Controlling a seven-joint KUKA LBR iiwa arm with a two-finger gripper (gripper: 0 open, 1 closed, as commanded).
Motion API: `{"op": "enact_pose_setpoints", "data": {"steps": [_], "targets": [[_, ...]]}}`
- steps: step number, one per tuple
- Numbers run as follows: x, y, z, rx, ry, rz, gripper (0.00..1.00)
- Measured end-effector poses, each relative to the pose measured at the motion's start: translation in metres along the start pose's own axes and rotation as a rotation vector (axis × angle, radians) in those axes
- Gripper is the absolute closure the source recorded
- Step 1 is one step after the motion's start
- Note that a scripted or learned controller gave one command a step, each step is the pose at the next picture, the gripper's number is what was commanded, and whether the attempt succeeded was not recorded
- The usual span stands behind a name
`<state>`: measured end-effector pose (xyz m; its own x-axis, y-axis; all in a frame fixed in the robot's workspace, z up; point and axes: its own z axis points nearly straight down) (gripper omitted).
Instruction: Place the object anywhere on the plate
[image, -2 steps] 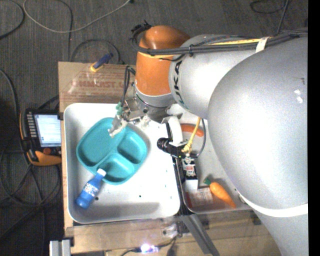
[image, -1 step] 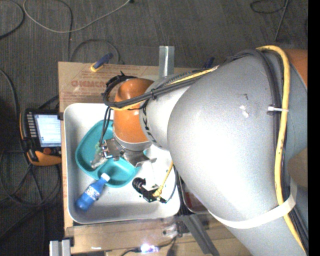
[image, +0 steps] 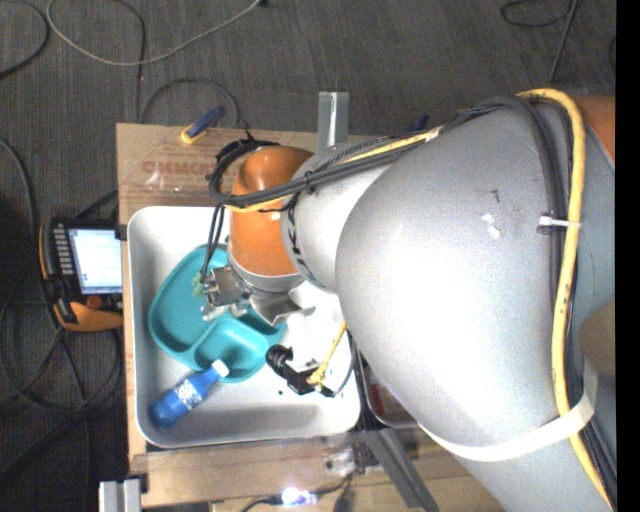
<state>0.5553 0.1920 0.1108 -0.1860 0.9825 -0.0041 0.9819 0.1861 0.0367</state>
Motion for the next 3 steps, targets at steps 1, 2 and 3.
{"op": "enact_pose_setpoints", "data": {"steps": [1,2,3], "targets": [[0.015,0.028,-0.086,0.044,0.004,-0.143,1.0],[0.021,-0.005,-0.002,0.028,0.012,-0.319,1.0],[0.024,-0.011,0.001,-0.022,0.018,0.081,1.0]]}}
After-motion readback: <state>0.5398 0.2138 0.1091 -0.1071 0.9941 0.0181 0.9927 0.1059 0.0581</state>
